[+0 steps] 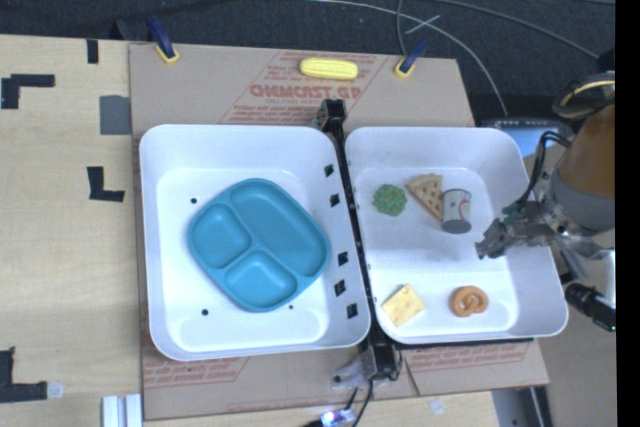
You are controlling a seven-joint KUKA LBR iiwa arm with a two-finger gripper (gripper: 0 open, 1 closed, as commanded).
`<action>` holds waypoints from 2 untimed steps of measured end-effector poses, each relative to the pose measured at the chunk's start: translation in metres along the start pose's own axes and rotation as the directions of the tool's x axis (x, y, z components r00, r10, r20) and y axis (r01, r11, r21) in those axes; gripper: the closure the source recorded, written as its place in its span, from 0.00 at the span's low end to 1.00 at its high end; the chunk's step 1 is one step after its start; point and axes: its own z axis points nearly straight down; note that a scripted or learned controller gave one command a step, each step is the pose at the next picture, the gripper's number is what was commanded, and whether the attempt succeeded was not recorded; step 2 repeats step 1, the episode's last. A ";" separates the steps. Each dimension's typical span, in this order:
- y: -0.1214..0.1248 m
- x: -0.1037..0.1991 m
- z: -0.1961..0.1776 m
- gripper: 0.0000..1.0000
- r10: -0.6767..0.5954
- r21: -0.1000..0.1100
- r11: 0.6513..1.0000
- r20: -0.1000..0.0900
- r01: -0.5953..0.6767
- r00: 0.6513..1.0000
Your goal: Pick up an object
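The right bin [500, 155] holds a green broccoli piece [390, 200], a tan pizza slice [427, 194], a small grey can [457, 212], a yellow cheese block [403, 305] and a brown pretzel [468, 300]. My gripper [493, 244] hangs at the bin's right side, just right of the can and above the pretzel, touching none of them. Nothing is visible between its dark fingers.
The left bin [160, 215] holds a blue divided plate [259, 243]. A yellow banana-like object [328, 68] lies on the cardboard behind the bins. Cables run across the dark back. The arm's grey body [588, 180] stands over the right bin's right rim.
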 end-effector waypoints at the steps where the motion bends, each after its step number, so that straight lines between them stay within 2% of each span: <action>1: -0.008 0.004 -0.052 1.00 -0.001 0.000 1.000 0.000 0.001 1.000; 2: -0.008 0.004 -0.052 1.00 -0.001 0.000 1.000 0.000 0.001 1.000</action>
